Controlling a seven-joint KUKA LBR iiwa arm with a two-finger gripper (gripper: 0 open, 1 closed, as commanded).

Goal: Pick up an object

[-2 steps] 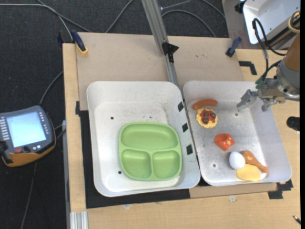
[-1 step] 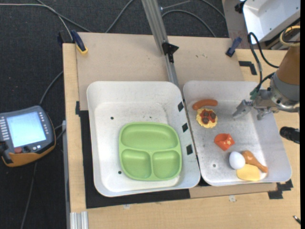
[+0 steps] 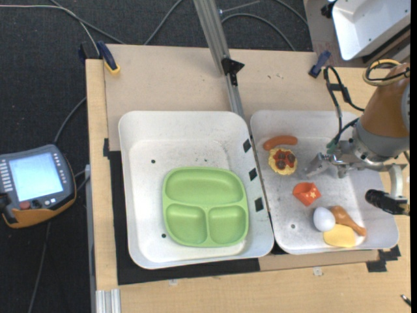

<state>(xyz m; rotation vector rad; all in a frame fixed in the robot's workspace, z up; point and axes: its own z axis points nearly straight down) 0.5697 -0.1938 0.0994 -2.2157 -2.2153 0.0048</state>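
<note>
The right bin (image 3: 287, 233) holds several toy foods: an orange sausage (image 3: 280, 142), a small round tart with red topping (image 3: 283, 161), a red piece (image 3: 306, 192), a white egg (image 3: 324, 218), a brown drumstick (image 3: 347, 220) and a yellow piece (image 3: 342, 238). My gripper (image 3: 320, 164) hangs over the right bin, just right of the tart and above the red piece. The arm's orange band (image 3: 384, 113) sits behind it at the right edge. Nothing shows in the gripper's grasp.
A green divided plate (image 3: 206, 206) lies in the left bin (image 3: 140, 175). A metal pole (image 3: 215, 38) slants down to the gap between the bins. A teach pendant (image 3: 32, 184) rests off the bench at the left, and cables run along the back.
</note>
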